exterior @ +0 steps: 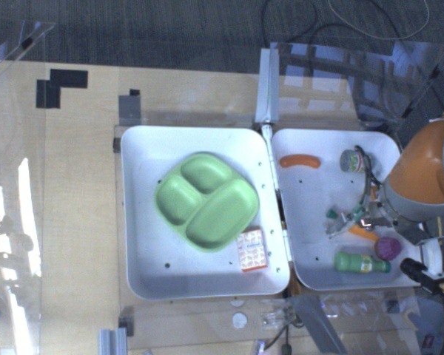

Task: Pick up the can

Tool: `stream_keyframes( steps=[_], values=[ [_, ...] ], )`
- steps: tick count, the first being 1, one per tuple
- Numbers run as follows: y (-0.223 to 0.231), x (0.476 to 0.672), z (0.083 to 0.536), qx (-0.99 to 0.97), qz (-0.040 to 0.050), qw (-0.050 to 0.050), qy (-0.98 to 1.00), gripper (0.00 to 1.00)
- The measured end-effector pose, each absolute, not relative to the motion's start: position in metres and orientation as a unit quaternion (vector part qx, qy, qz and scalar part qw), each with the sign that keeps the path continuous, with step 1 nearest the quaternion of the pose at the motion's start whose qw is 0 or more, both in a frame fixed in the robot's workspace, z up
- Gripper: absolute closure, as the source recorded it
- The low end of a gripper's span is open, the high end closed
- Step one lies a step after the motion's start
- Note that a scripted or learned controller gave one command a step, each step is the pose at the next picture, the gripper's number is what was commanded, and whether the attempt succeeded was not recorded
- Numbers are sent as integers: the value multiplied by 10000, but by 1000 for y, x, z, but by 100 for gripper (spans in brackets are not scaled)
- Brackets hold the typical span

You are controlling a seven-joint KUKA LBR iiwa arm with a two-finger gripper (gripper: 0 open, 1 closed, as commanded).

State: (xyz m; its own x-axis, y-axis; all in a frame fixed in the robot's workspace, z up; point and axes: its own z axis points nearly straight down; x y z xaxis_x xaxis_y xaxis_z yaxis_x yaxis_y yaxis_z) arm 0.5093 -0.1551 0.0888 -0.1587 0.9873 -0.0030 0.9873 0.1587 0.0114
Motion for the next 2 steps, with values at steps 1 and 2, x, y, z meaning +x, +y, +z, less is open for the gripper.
stream_keyframes(
  steps=[1, 2],
  values=[
    [-153, 513, 100, 6475, 64, 76, 7620, 100],
    [-108, 519, 197, 6517, 26, 38, 7584, 100]
  ],
)
